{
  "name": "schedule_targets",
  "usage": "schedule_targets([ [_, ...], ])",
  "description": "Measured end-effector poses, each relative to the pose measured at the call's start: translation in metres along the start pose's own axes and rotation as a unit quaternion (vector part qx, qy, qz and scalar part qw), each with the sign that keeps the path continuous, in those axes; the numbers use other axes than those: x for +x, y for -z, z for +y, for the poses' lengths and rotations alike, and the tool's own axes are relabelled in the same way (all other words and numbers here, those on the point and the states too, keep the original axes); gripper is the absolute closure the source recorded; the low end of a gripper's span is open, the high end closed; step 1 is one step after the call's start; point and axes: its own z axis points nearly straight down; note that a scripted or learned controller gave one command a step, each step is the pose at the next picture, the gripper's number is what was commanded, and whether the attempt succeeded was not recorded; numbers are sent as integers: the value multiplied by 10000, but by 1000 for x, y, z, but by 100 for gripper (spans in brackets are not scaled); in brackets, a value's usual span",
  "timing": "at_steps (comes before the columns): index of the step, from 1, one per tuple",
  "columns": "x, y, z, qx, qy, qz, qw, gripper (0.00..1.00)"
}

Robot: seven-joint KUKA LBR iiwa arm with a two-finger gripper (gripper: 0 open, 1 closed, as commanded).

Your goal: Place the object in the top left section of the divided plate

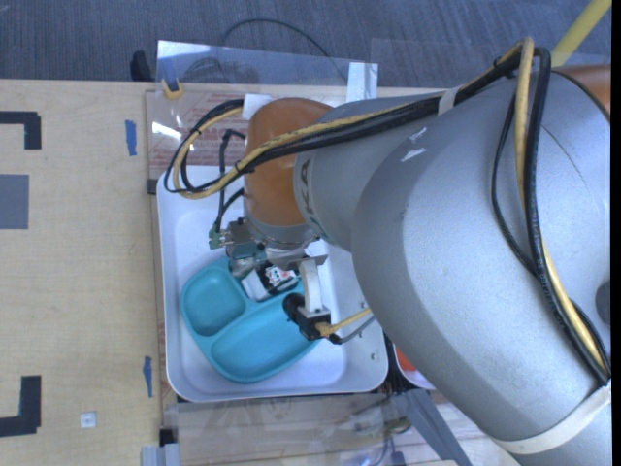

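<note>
A teal divided plate [243, 333] lies in the lower part of the left white bin [184, 231]. Its small rounded section [213, 301] faces the bin's left wall and a larger section [257, 349] lies toward the front. My gripper [279, 282] hangs low over the plate's upper right part, under the orange wrist band [277, 163]. The wrist body hides that part of the plate. A small white and dark piece [278, 278] shows at the gripper, and I cannot tell what it is.
The big grey arm [466, 241] covers the right bin and most of the view's right half. Black and yellow cables [209, 153] loop over the left bin's back. A bit of orange [403, 363] peeks out beneath the arm. Wooden bench [78, 260] lies left.
</note>
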Motion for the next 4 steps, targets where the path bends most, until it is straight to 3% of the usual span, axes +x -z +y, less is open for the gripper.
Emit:
schedule_targets([
  [1, 5, 3, -29, -167, 1031, -34, 9945, 100],
  [2, -20, 1, -12, -51, -1782, 57, 9840, 100],
  [3, -57, 0, 27, -17, -1987, 48, 9800, 100],
  [4, -73, 2, -26, -58, -2781, 18, 9605, 100],
])
